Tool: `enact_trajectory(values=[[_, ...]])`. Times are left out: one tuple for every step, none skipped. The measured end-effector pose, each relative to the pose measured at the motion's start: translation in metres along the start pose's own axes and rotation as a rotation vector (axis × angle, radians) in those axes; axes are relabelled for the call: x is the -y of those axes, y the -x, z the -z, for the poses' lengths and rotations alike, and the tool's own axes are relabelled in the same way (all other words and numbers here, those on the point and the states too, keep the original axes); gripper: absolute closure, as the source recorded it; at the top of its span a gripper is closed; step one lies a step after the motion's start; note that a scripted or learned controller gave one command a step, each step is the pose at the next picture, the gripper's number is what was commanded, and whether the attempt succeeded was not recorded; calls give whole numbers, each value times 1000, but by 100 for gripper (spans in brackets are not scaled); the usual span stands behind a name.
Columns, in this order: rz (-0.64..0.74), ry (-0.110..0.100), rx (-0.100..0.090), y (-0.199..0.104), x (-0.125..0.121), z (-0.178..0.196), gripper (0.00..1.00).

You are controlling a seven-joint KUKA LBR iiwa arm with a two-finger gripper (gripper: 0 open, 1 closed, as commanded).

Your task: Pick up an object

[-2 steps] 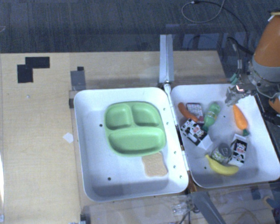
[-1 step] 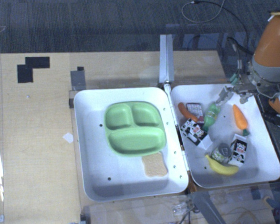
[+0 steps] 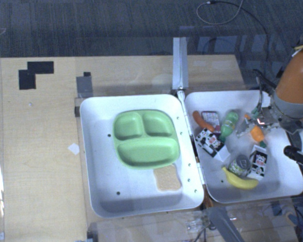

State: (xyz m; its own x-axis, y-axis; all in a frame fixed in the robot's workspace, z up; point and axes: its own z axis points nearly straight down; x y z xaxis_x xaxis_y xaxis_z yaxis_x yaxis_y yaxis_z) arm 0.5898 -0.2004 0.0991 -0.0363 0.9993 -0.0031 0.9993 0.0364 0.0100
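Observation:
The right bin (image 3: 290,183) holds several small items. A green bottle (image 3: 228,124) lies near its middle, with an orange-red sausage-shaped piece (image 3: 202,120) and a dark packet (image 3: 211,116) to its left. A black-and-white carton (image 3: 209,140) sits below those. Toward the front lie a yellow banana (image 3: 240,181), a round tin (image 3: 241,164) and a second black-and-white carton (image 3: 258,162). My gripper (image 3: 255,120) hangs over the bin's upper right part, just above a small orange piece (image 3: 257,134) and right of the bottle. Nothing can be seen between its fingers.
The left bin (image 3: 100,199) holds a green divided plate (image 3: 145,138) and a tan square slice (image 3: 167,179) in front of it. A metal divider post (image 3: 179,64) stands behind the gap between the bins. The arm's orange band (image 3: 296,77) looms at the right edge.

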Motion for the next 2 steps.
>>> enact_trajectory(values=[[3, 7, 2, 0, -3, 12, 100], [-182, -3, -1, -65, -32, 115, 100]])
